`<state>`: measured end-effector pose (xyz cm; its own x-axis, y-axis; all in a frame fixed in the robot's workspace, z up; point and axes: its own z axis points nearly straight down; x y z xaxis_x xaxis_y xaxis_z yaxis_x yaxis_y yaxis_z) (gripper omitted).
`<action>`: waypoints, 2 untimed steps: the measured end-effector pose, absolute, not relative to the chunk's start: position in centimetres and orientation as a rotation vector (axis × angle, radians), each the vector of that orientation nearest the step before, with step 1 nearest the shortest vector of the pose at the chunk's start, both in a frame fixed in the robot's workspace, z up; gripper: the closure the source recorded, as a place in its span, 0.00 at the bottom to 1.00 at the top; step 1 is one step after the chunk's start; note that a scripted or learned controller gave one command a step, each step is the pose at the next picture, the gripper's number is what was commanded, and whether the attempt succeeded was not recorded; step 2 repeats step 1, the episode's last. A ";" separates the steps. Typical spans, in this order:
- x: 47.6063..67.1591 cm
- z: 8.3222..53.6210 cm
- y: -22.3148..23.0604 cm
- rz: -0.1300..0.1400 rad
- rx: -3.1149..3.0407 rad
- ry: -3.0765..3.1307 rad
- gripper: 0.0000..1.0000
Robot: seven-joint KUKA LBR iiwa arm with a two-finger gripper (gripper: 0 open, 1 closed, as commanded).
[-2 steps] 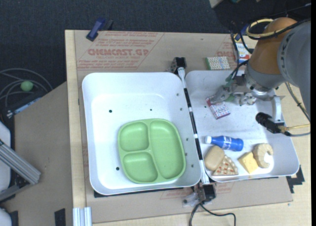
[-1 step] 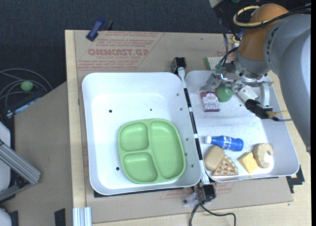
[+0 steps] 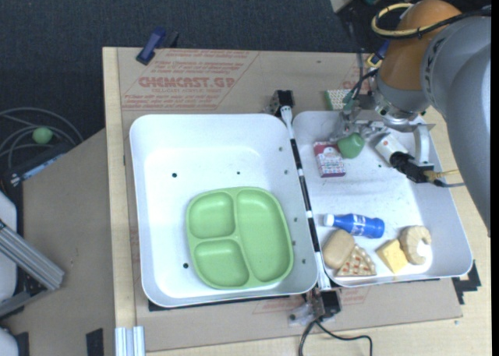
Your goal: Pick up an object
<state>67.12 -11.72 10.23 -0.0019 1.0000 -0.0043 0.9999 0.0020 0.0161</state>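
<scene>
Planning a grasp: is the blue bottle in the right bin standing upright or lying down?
Lying down. The blue bottle rests on its side on the right bin floor, white cap end pointing left, above the pizza slice.

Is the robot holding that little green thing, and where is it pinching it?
Cannot tell. The tool sits right over the green ball, hiding any pinch.
</scene>
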 end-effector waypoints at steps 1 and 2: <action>61.1 18.6 -6.6 0.003 2.219 2.223 1.00; 61.1 18.6 -6.6 0.003 2.219 2.223 1.00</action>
